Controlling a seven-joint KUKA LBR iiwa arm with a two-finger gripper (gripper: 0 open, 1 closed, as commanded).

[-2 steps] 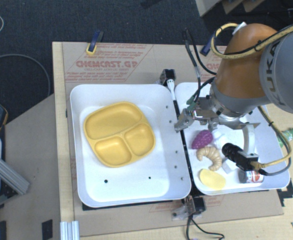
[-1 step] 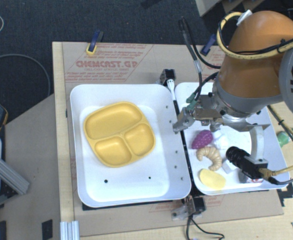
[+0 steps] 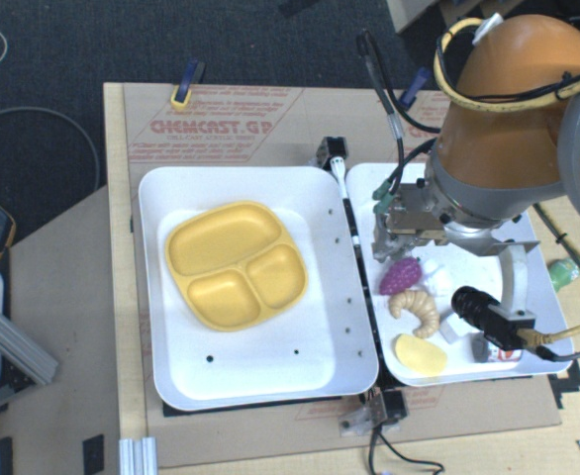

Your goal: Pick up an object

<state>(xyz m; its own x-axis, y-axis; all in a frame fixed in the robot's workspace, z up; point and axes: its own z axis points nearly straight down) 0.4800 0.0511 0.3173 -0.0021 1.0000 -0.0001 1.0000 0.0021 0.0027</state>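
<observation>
Yellow plastic catches the eye first: a divided plate (image 3: 236, 265) with three compartments lies tilted in the middle of the left bin (image 3: 161, 196), on the left half of the frame.

My arm (image 3: 508, 117), with its orange band, comes in from the upper right and hangs over the right bin (image 3: 465, 265). My gripper (image 3: 404, 234) sits below the wrist, at the upper left part of that bin, close to the wall the two bins share. From this angle the wrist covers it, and I cannot tell whether it is apart or together. I see nothing clamped in it.

The things to pick from lie in the right bin, below my gripper in the frame. A purple bunch of grapes (image 3: 401, 276) is just under the gripper, near it, though I cannot tell if they touch. A tan croissant (image 3: 416, 308) lies right beneath the grapes, touching or almost touching them. A pale yellow oval piece (image 3: 421, 354) rests lower still, near the bin's bottom rim. A small green thing (image 3: 564, 270) shows at the right edge of the frame.

Both bins stand on a brown board (image 3: 211, 117) with red lettering, and a blue and yellow clamp (image 3: 184, 85) grips its top edge.
</observation>
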